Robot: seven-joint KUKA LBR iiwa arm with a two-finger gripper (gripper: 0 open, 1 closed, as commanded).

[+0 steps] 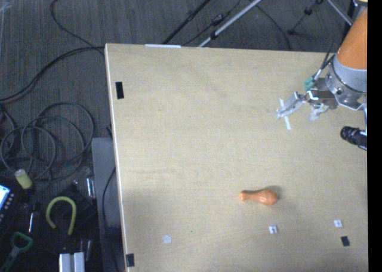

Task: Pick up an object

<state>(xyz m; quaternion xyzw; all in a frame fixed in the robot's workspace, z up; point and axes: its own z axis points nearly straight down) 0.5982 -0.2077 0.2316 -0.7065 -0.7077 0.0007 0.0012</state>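
One small orange pear-shaped object [260, 197] on the bench [197, 133], one gripper [289, 112], three little white tags, maybe more since they're tiny, three black markers, and one green hook [61, 212] on the floor.

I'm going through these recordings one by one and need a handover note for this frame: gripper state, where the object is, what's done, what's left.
Gripper: near the right side of the wooden board, fingers look spread, nothing between them.
Object: a small orange pear-shaped item lies on its side on the board, nearer the camera than the gripper and a little to its left, well apart from it.
Done: nothing picked up yet.
Left: bring the gripper over the orange item, descend, close on it and lift.
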